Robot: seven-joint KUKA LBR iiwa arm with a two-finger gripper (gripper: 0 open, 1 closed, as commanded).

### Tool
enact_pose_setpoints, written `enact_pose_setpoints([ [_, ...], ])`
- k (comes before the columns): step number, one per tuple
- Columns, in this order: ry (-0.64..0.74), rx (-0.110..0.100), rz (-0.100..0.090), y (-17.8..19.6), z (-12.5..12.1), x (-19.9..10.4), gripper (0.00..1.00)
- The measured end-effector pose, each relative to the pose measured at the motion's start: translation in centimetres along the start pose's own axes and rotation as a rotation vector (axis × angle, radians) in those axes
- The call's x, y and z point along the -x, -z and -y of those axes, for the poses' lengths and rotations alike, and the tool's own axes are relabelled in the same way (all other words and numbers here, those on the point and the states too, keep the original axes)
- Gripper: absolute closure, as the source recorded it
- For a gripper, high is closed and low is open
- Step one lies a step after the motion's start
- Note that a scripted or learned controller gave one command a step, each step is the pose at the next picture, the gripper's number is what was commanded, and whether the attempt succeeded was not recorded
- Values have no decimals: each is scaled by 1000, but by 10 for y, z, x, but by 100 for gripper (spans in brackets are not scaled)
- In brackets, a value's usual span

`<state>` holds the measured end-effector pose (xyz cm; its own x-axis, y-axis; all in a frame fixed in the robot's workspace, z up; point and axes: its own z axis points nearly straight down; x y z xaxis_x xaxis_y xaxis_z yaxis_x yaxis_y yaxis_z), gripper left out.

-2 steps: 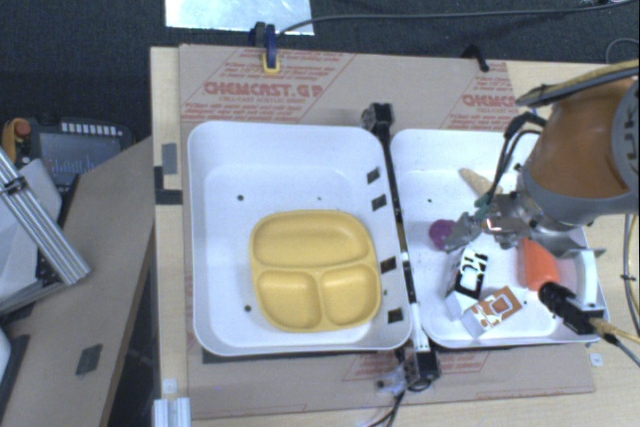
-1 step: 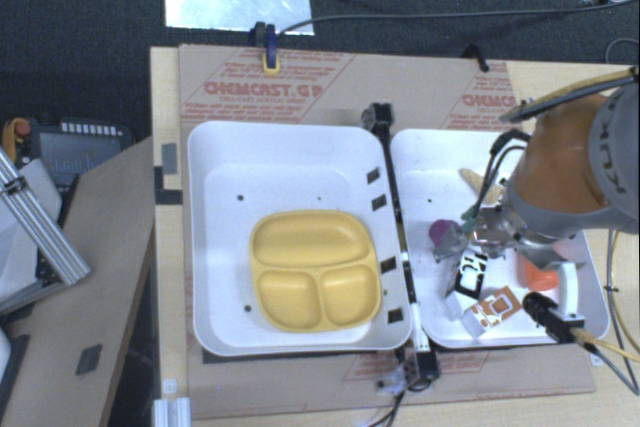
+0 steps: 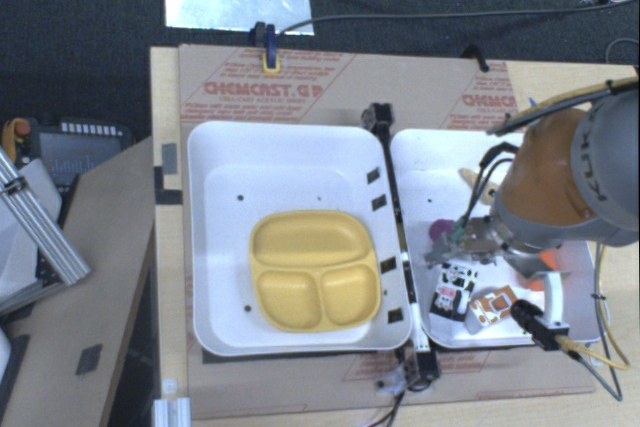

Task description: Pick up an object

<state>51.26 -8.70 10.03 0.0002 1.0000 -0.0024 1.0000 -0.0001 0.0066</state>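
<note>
We see the bench (image 3: 330, 65), covered with printed brown cardboard, carrying the two shallow white bins side by side. The left bin (image 3: 215, 215) is the roomier of the two: a yellow divided tray (image 3: 313, 268) with three compartments lies flat in its lower middle, clear of all four walls, with bare white floor above it and to its left. Its right edge comes closest to the divider (image 3: 395, 215) where the bins meet.

The right bin (image 3: 425, 165) is far more crowded. The grey arm (image 3: 575, 180) with its orange band reaches in from the right and covers most of the bin's right half, leaving bare floor along the upper left. The gripper (image 3: 462, 245) sits low over the bin's middle; we cannot tell how its jaws stand.

The objects cluster in the lower part of this bin. A small purple object (image 3: 440, 229) lies just left of the gripper. A black-and-white patterned item (image 3: 449, 296) sits below it, near the divider. An orange-and-white packet (image 3: 489, 305) lies just beside that, close to the bin's front wall. A bit of orange (image 3: 548, 260) peeks out under the arm.
</note>
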Motion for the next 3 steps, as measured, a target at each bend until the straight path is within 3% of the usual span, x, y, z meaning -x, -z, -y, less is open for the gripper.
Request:
enact_pose_setpoints([
  [1,1,-2,-2,8,0,-1,100],
  [3,4,1,0,125,-13,12,100],
])
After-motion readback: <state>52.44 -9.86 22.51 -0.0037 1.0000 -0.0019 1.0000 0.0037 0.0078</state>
